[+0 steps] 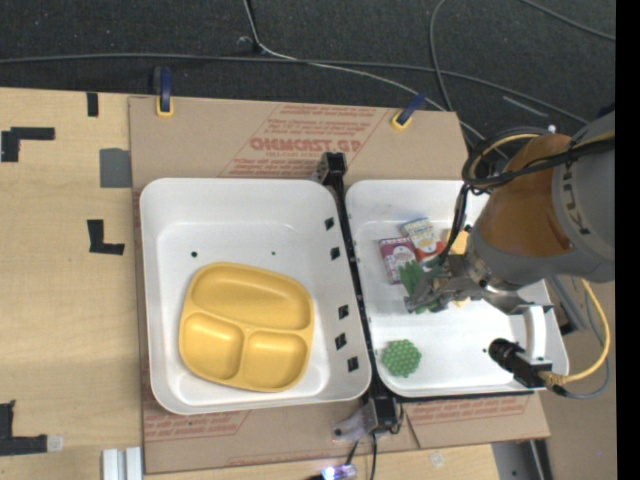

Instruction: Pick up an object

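Orange-banded arm [545,213] reaches in from the right, its jaws [432,290] down low in the right bin [520,368], right over a green item [418,286] beside a small purple packet [396,258]. Whether the jaws are spread or pinching anything, I cannot tell; the wrist hides them. A pale snack packet [420,233] lies just behind, and a green bumpy ball [401,358] sits apart near the front wall. Over in the left bin [160,228], a yellow divided tray [246,326] lies flat.
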{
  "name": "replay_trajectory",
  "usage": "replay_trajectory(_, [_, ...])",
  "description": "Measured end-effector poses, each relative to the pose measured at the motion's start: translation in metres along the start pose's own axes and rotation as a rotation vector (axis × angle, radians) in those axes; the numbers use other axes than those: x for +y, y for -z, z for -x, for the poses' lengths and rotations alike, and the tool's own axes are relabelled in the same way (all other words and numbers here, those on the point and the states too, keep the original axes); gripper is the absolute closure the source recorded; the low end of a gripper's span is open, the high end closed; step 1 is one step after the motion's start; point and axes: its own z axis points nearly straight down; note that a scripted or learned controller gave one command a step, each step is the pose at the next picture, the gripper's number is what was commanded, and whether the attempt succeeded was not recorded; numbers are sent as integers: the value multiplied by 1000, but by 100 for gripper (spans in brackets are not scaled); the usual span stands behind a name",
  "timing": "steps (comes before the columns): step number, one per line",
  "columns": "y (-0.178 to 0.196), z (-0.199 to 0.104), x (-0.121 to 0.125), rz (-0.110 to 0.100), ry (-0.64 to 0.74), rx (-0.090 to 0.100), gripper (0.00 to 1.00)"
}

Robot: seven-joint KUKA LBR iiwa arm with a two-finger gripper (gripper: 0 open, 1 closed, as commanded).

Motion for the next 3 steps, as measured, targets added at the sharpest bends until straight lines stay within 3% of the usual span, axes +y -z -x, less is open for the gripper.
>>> replay_trajectory(2, [87,-7,9,0,0,-1,100])
replay_trajectory(3, [78,-68,-1,-6,5,1,100])
